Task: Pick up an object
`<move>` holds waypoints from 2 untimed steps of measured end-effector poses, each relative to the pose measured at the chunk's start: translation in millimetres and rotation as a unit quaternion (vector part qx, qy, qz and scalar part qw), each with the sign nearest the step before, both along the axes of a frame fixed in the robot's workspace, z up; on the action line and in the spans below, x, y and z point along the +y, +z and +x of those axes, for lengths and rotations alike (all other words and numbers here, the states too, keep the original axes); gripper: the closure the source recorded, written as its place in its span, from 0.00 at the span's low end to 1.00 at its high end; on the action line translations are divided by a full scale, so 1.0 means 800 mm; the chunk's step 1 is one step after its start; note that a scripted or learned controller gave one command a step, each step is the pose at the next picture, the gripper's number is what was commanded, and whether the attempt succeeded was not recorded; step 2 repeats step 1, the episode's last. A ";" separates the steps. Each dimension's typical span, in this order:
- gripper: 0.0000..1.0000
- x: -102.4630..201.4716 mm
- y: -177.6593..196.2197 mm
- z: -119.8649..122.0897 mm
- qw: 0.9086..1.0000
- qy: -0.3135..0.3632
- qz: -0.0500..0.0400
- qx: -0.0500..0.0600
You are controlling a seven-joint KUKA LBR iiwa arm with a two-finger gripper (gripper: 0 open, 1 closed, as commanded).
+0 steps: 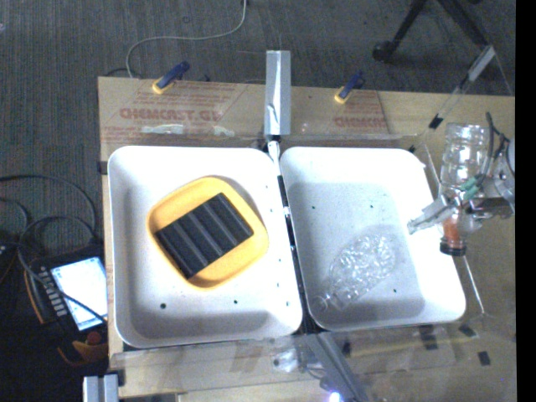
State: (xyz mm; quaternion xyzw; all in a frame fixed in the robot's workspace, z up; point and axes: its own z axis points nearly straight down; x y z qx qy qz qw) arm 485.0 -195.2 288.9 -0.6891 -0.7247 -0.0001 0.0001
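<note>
1. A crumpled clear plastic bottle lies on its side on the floor of the right bin, in the near half, running at a slant from the near left corner toward the middle.
2. A yellow block with a black ribbed top lies flat in the middle of the left bin, turned at an angle to the walls and touching none of them.
3. Both things rest on the bin floors, well apart from each other, with the two inner walls between them.
4. The gripper sits at the right rim of the right bin, above and to the right of the bottle and not touching it. It is blurred and partly see-through, so it cannot be told whether it is open or closed, and nothing is seen held in it.
5. Just beside it are a small orange part and, farther back, a clear glassy shape, both outside the bin's right wall.
6. The bins stand side by side, touching, on a brown board with faded red lettering.
7. Two blue clamps grip the board's far edge, and a grey metal post stands between them at the seam of the bins.
8. Dark carpet surrounds the bench, with thin cables, a lit screen device at the lower left and a black chair base at the upper right.
</note>
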 end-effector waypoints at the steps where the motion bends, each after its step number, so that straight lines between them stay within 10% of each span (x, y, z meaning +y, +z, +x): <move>1: 0.00 0.083 -0.137 -0.002 1.000 -0.009 0.001 0.002; 2: 0.00 0.083 -0.137 -0.002 1.000 -0.009 0.001 0.002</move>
